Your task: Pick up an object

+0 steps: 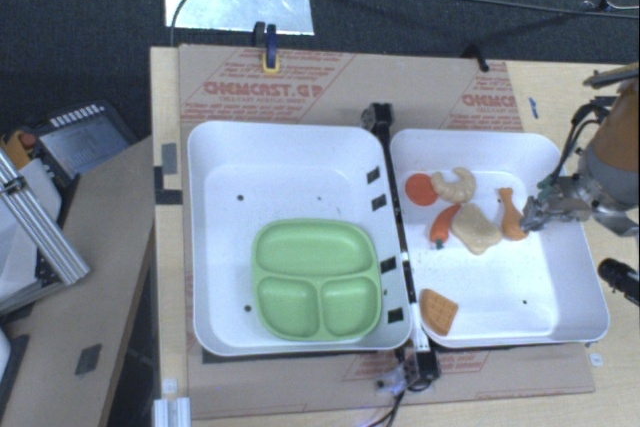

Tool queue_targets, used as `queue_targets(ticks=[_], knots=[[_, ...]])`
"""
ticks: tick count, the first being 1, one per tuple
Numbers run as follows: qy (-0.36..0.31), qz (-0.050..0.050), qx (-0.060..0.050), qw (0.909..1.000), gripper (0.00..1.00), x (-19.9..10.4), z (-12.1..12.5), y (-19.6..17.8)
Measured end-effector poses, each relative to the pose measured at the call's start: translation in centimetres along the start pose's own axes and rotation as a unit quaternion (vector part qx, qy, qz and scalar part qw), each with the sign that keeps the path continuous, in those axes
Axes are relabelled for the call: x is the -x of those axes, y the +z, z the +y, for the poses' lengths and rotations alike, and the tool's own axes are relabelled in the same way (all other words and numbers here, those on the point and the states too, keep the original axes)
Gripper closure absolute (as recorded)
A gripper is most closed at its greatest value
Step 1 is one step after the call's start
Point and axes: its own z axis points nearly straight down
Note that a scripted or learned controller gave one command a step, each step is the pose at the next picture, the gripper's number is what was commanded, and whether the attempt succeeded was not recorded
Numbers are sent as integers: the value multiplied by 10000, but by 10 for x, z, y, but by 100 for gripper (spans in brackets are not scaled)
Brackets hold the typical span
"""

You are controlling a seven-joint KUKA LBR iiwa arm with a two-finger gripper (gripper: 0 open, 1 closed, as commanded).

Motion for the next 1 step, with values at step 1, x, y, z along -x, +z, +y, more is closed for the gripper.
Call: queue_targets(ticks=[1], knots=[[-6, -1, 4, 10000, 100, -1, 11, -61]])
